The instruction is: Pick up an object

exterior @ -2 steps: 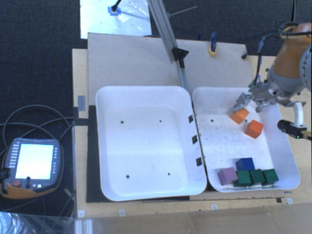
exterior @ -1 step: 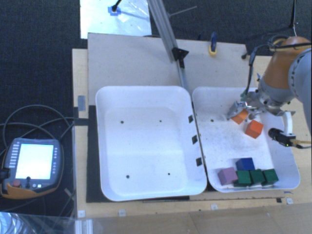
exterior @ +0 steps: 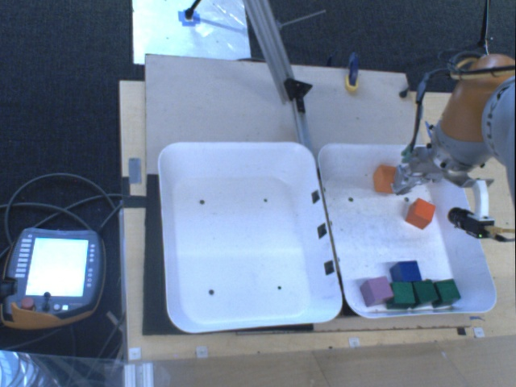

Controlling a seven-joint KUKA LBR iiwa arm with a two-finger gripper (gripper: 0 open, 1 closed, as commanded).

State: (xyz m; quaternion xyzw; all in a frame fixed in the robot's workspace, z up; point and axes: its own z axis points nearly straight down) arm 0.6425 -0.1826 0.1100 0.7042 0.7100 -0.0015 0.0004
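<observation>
Camera view from above, at a slant: gripper (exterior: 405, 181) low in the right bin (exterior: 476, 293), near its back wall; finger state not discernible at this angle, nothing visibly clamped. Touching or just beside the gripper on its left, an orange block (exterior: 384, 177), partly hidden by it. Just in front and to the right, apart from the gripper, a second orange cube (exterior: 419, 213), tilted on the bin floor. Above the gripper, grey wrist and orange band of the arm (exterior: 476, 107), entering from the right edge. Along the bin's near wall, a tight cluster: pink cube (exterior: 375, 290), blue cube (exterior: 405, 271), green blocks (exterior: 422, 293) side by side. Left bin (exterior: 181, 176) adjoining, rims touching along the middle. Far left, off the bench, a teach pendant (exterior: 52, 276) with its cable looped on dark carpet.
</observation>
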